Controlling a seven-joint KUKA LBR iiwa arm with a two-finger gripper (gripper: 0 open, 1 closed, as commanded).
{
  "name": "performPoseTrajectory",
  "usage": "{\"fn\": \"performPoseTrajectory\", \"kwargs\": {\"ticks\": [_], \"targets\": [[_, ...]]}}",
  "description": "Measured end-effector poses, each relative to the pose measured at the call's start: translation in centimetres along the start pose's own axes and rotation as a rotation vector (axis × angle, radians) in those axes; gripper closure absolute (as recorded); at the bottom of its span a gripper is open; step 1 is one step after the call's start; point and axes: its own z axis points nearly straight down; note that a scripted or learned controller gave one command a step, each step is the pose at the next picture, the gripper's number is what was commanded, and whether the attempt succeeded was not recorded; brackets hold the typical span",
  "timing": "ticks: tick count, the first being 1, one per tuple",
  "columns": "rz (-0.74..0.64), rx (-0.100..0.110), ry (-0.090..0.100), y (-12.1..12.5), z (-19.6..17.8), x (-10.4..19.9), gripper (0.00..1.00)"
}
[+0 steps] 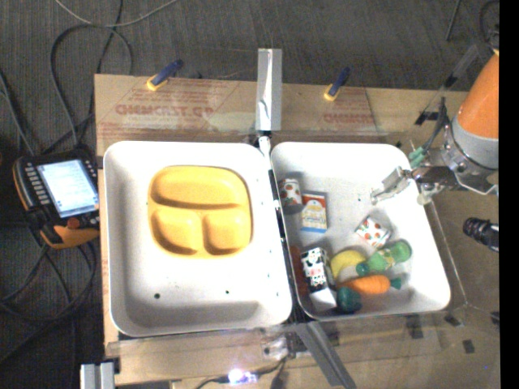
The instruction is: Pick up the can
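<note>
1. While the hand (397,183) hovers at the right bin's (345,154) far right edge, fingers slightly parted, it grips nothing.
2. The can (290,194) stands upright, well left of the hand, long axis vertical.

Yellow tray (201,209), orange carrot (370,285)

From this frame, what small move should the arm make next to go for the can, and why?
Probably shift the gripper leftward across the right bin toward the can. The gripper sits near the bin's right edge, apart from the can, which stands against the left wall beside a small carton.
</note>
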Motion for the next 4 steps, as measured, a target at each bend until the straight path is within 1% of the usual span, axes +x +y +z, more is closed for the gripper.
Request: {"fn": "performPoseTrajectory", "kwargs": {"ticks": [1,2,3,4], "targets": [[0.125,0.001,0.0,-1.1,12.1,-3.0,0.0],[0.393,0.0,-0.001,1.9,11.6,-2.5,0.0],[0.447,-0.003,0.007,5.1,16.2,-3.3,0.0],[0.447,-0.002,0.007,5.1,16.3,-3.3,0.0]]}}
